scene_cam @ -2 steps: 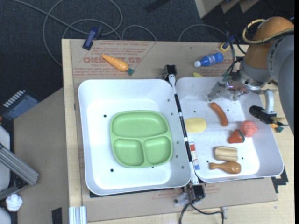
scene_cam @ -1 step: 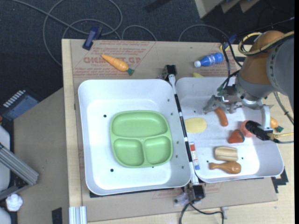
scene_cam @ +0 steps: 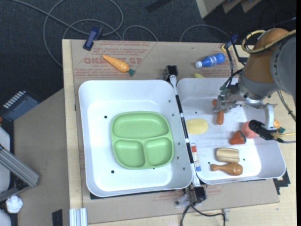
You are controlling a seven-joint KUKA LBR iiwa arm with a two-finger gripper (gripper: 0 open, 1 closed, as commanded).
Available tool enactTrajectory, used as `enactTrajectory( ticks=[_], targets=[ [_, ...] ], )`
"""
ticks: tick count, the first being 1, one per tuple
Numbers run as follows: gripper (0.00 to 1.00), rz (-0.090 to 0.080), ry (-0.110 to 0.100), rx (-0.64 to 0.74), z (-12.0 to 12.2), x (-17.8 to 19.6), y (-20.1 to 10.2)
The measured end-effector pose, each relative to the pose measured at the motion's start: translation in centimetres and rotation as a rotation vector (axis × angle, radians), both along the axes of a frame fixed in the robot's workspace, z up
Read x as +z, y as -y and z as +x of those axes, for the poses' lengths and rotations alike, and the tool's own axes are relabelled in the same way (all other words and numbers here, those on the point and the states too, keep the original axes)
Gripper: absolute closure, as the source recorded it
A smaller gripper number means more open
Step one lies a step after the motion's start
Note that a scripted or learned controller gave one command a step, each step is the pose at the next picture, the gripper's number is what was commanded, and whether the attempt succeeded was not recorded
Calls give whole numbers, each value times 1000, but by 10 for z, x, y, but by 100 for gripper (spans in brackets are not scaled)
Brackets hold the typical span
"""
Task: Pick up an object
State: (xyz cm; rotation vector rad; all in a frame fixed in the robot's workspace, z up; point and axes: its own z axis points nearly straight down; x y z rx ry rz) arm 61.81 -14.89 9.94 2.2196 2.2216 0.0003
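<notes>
Hovering low over the right bin (scene_cam: 268, 164), the claw (scene_cam: 225, 102) sits at its upper middle; whether it is open or closed I cannot tell, and nothing is visibly gripped. Just below the claw lies a small orange sausage-shaped piece (scene_cam: 219, 118), further down-left a yellow oval piece (scene_cam: 196, 125), down-right a strawberry (scene_cam: 237, 137), and beyond that a bread roll (scene_cam: 227, 154) and a drumstick (scene_cam: 227, 168). Well left of the claw the left bin (scene_cam: 94, 121) holds a green divided tray (scene_cam: 141, 139); on the counter (scene_cam: 70, 79) up-left lies a toy carrot (scene_cam: 117, 63), and just above the claw a blue-and-white bottle (scene_cam: 210, 60).
</notes>
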Motion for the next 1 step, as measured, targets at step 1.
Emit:
enactTrajectory(
  ticks=[1],
  targets=[
    [100,1,2,1,-24,86,-69]
  ],
)
